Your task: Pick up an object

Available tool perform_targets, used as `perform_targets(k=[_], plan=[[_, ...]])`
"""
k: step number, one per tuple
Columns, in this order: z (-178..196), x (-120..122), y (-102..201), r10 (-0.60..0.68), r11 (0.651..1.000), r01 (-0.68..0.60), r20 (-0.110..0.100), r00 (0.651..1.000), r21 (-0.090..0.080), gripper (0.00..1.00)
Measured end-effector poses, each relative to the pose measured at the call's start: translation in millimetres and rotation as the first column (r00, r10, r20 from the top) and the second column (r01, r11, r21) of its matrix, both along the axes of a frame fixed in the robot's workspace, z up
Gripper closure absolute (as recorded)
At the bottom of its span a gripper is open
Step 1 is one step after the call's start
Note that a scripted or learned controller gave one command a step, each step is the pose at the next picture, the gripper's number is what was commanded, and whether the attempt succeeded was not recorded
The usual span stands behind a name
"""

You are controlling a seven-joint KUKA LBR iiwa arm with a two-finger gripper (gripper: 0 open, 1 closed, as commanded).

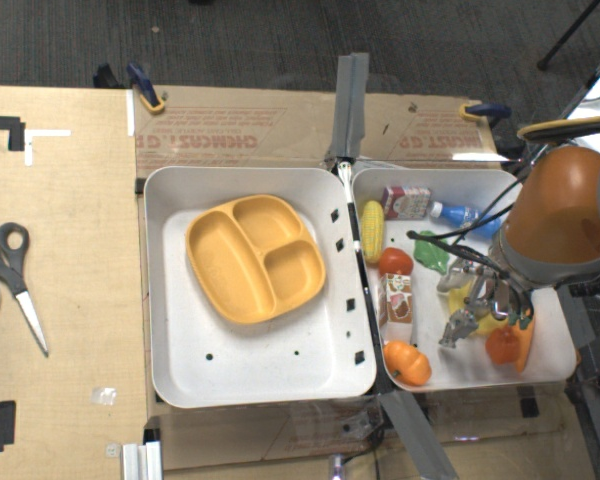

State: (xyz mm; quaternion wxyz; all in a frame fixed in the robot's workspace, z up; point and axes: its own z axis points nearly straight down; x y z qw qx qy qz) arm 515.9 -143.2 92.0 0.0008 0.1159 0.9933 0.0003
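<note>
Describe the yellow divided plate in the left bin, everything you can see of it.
The yellow plate looks like matte plastic, rounded and shallow, split by raised ridges into three compartments: one long section and two smaller ones. It lies flat, right side up, turned at a slant, on the floor of the left bin, towards its upper middle. Nothing rests in it, and it touches just the bin floor.

Grey arm [565,218] reaching in from right, wrist angled down.
</note>
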Motion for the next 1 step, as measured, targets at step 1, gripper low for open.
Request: perform_targets(k=[1], plan=[[9.5, 1.6, 0.1, 0.001, 1.0, -0.001, 0.004, 1.0, -0.001, 1.0]])
